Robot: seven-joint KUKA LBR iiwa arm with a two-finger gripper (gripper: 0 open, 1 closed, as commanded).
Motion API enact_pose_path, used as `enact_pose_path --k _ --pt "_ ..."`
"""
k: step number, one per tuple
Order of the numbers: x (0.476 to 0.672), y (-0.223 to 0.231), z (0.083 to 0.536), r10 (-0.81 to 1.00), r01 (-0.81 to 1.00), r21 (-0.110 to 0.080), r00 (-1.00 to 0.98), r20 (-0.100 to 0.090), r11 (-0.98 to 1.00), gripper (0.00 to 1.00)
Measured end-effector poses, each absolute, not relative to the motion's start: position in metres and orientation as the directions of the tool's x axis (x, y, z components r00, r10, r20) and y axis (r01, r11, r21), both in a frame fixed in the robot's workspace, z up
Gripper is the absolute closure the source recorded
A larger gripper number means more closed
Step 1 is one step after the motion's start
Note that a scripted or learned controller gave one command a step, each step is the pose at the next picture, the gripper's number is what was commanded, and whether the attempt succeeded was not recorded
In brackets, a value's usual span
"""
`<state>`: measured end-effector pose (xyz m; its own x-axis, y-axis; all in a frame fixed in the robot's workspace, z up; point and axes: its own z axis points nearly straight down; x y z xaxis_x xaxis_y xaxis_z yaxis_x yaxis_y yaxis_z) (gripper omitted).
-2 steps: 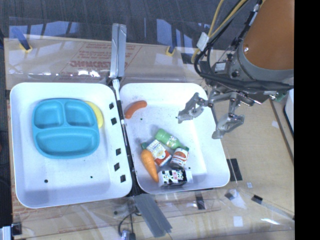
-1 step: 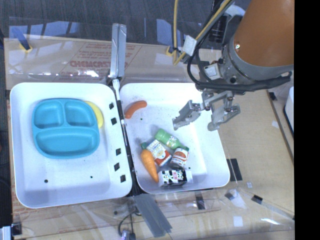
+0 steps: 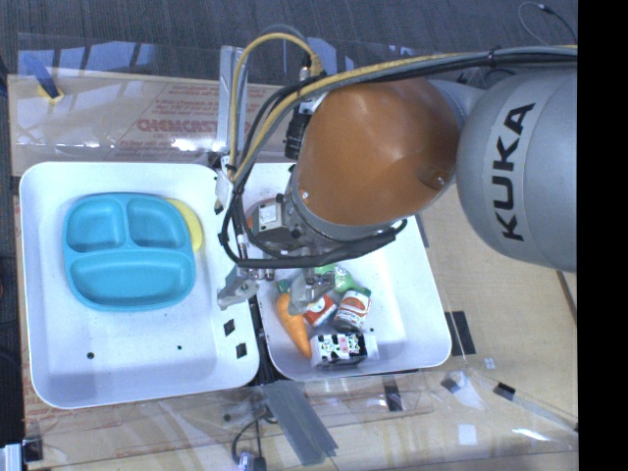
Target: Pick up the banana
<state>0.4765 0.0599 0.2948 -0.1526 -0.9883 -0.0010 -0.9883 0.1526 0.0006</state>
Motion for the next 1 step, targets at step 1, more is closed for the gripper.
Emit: enact_pose_path --k 1 --pt "0.5457 0.0727 0.2198 -0.998 -0.998 0.000 -0.071 -0.002 0.071 0.00"
